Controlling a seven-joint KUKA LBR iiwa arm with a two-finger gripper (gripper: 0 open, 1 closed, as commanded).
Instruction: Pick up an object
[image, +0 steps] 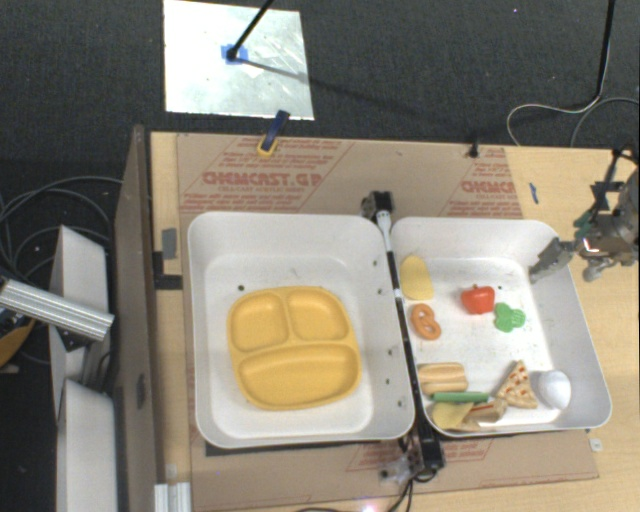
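Observation:
The right bin (575, 300) holds several toy foods. A pale yellow piece (416, 277) lies near the divider, with an orange pretzel (425, 321) just below it. Mid-bin sit a red pepper (478, 298) and a green broccoli piece (509, 318). Along the front lie a hot dog bun (442, 377), a pizza slice (517, 385), a white egg (550, 388) and a green-and-tan piece (465, 405). My gripper (570, 264) hangs over the bin's far right rim, open, with nothing between its fingers. It is right of and apart from the pepper.
The left bin (215, 300) holds a yellow divided plate (293, 347). A raised divider (395, 300) runs between the two bins. Cardboard lines the bench around them. A cable loops at the upper right.

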